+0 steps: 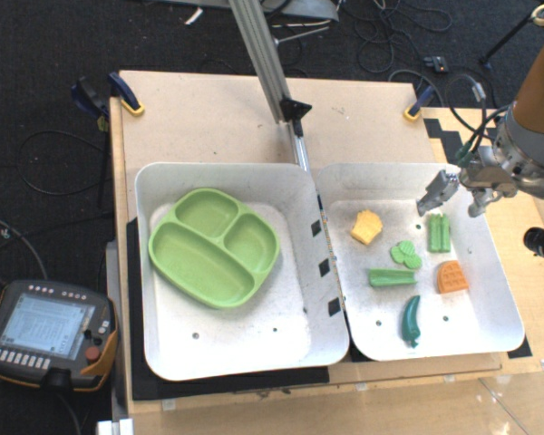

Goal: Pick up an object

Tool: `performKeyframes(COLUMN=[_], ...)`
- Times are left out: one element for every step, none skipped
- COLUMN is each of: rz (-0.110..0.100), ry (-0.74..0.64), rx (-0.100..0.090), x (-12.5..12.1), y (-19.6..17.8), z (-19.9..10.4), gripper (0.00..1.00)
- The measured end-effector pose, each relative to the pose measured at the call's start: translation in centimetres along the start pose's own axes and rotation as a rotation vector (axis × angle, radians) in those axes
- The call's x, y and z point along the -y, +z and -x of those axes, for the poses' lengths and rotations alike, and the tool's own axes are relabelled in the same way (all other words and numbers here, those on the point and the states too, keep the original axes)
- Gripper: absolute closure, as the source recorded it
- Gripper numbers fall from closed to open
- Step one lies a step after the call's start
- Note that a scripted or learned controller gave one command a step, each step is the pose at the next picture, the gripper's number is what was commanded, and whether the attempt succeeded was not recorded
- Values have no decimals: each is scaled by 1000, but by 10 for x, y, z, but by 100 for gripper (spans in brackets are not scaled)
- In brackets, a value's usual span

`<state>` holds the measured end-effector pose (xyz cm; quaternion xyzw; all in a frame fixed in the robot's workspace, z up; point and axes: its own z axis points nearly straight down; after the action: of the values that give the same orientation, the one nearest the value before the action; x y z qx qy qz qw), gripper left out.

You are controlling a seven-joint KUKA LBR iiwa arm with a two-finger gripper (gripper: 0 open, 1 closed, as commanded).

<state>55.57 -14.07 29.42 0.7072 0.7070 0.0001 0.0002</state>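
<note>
Right bin (490, 270), six toy food pieces: one light green ridged piece (439, 233) directly below the jaws, apart from them; one yellow chunk (366, 227) to the left; one green round piece (405, 256); one green stick (391, 278); one orange piece (451, 278); one teal pod (411, 321) lowest in frame. Gripper (455, 199) at right of frame over the bin's upper edge, jaws spread, nothing between them. Left bin (163, 343): one green three-compartment plate (214, 246). Tabletop (208, 116) carries both bins
</note>
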Motion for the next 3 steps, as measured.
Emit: performKeyframes(rz=[10,-8,1], ry=[-8,2,-1], rx=[1,0,2], x=[-29,-46,-47], y=[-89,21,5], z=[-37,-22,-22], gripper=[0,0,100])
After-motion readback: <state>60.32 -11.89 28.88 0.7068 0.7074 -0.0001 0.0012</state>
